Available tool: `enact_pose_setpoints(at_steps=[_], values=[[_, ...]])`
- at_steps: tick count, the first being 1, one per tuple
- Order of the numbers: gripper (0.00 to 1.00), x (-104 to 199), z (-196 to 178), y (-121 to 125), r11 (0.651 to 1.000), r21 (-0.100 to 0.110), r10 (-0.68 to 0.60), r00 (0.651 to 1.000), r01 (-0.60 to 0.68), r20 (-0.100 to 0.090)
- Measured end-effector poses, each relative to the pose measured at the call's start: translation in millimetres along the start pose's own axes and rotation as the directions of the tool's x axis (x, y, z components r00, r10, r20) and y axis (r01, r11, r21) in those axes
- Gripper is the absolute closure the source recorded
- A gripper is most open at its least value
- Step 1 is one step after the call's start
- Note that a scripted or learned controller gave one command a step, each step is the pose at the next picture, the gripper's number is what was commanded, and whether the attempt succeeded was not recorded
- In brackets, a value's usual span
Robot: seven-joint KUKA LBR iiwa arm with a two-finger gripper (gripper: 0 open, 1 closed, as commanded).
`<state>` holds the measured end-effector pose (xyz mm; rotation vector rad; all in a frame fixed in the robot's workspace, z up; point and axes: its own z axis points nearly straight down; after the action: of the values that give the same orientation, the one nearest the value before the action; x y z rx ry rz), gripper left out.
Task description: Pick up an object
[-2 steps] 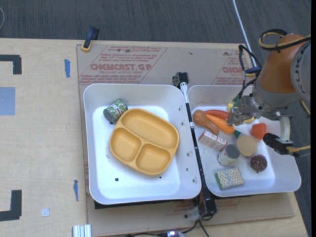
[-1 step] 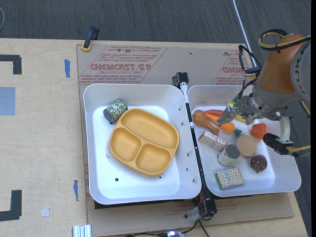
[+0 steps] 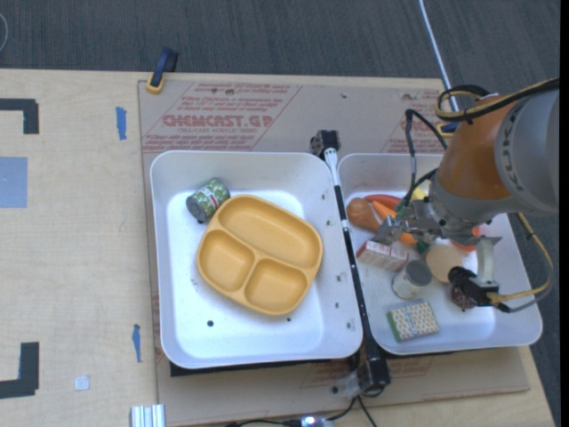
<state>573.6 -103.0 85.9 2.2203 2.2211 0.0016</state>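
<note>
Down among the clutter of the right bin

Right now the arm (image 3: 498, 163), grey with its orange band, reaches in from the right and hangs over the right bin (image 3: 524, 327). Its gripper (image 3: 397, 229) sits low among the objects near that bin's left side, close above a small white and red box (image 3: 380, 254); whether anything is caught there cannot be told. Just beside it lie a brown bread-like roll (image 3: 363, 212) and an orange carrot-like piece (image 3: 384, 206). Nearer the front are a small can (image 3: 412, 278), a pale round disc (image 3: 442, 261) and a green-patterned sponge (image 3: 412, 320). In the left bin (image 3: 178, 327) rests a yellow divided plate (image 3: 259, 254), with a green-labelled tin (image 3: 207, 199) on its side just beside the plate's far left edge
</note>
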Motion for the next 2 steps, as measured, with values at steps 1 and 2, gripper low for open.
enact_pose_setpoints(at_steps=[1, 2], values=[[1.0, -0.3, -11.2, 1.5, 1.0, -0.005, 0.002, 1.0, -0.002, 0.001], [0.0, -0.3, -11.0, 1.4, 1.0, -0.004, 0.002, 1.0, -0.002, 0.001]])
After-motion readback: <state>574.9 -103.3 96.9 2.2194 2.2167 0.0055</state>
